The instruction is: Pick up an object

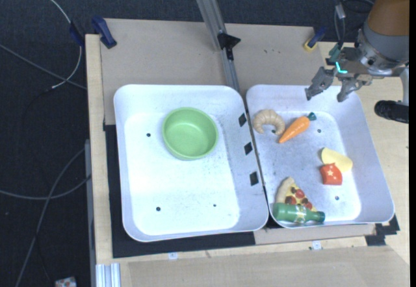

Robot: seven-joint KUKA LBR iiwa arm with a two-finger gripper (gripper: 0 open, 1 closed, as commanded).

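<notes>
Camera view: arm cut off at right, green bottle half over bin rim.

Open hand above right bin

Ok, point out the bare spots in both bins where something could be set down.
Left bin: bare everywhere around the green bowl, widest along its near half. Right bin: crowded by croissant, carrot, pizza slice, bottle; a bare patch sits mid-floor between them.
</notes>
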